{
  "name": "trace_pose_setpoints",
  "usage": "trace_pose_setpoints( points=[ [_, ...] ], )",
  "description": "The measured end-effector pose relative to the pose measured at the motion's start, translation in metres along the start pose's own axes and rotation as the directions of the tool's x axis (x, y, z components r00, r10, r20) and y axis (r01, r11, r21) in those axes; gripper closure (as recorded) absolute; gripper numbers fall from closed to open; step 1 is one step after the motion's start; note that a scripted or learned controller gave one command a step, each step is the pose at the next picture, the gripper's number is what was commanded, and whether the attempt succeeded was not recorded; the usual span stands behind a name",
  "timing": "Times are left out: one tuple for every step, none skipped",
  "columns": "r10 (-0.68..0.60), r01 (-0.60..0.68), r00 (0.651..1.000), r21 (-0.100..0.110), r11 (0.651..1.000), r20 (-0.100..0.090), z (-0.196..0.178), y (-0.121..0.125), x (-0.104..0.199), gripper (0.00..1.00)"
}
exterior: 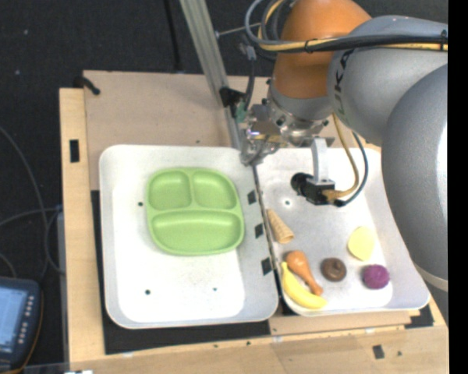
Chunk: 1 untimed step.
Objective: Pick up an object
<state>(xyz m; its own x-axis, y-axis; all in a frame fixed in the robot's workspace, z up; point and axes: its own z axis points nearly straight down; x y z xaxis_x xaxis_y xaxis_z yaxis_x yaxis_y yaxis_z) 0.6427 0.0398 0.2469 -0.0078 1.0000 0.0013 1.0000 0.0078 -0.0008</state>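
Nothing looked picked yet. The gripper (252, 148) hung at the right bin's (327, 218) far corner, open or closed I couldn't tell; banana (300, 294) and carrot (303, 269) lay untouched.

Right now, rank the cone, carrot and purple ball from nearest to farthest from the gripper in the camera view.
1. Cone, left side of the right bin.
2. Carrot, lower left of that bin.
3. Purple ball, lower right corner.
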Motion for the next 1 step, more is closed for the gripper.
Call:
trace_pose_setpoints(
  points=[
    [0.000, 0.000, 1.000, 0.000, 1.000, -0.001, -0.0083, -0.0164, 0.0464, 1.00]
  ],
)
